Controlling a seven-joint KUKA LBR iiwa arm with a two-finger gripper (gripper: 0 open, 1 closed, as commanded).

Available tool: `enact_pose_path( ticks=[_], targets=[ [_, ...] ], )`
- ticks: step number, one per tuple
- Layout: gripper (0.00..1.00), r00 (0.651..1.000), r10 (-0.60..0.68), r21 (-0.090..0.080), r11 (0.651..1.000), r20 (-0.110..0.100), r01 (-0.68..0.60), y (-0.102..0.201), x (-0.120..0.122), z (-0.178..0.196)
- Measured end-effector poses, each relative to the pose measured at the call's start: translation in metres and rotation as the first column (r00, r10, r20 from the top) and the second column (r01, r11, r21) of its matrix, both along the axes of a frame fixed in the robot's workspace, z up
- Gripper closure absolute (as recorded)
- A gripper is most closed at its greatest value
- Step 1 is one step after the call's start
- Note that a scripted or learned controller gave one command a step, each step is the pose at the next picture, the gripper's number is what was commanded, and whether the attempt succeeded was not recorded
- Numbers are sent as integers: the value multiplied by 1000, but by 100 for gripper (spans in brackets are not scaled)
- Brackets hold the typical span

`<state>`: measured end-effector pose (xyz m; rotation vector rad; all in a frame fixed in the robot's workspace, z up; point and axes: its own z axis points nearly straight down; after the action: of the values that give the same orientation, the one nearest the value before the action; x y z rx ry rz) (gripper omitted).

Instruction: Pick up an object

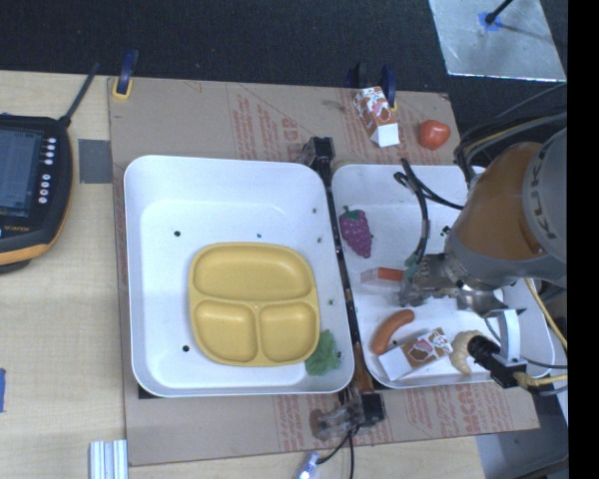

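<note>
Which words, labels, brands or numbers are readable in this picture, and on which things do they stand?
None can be read for certain.
Cardboard: red print, too blurred.
Arm: dark letters at the picture's edge, cut off.
Small carton behind the bins: pattern, no legible text.
Packet in the right bin: print too small.
Pendant screen: unreadable.

The claw (416, 285) partly hides what may be a carrot (388, 274).

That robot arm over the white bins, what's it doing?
The grey and orange robot arm is reaching into the right bin, trying to pick something up. Its tool is down low beside a small orange piece, with toy grapes, a sausage, a little carton and a doughnut lying around it. I can't see it holding anything. The left bin has a yellow tray and a green toy.
</note>
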<state>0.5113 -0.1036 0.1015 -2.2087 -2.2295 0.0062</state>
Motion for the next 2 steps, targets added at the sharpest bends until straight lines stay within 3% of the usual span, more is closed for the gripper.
enact_pose_path(
  ticks=[1, 2],
  targets=[
    [0, 1000, 1, 0, 1000, 0, -1, 0, 0, 0],
    [0, 1000, -6, 1, 1000, 3, 6, -5, 74, -10]
  ],
)
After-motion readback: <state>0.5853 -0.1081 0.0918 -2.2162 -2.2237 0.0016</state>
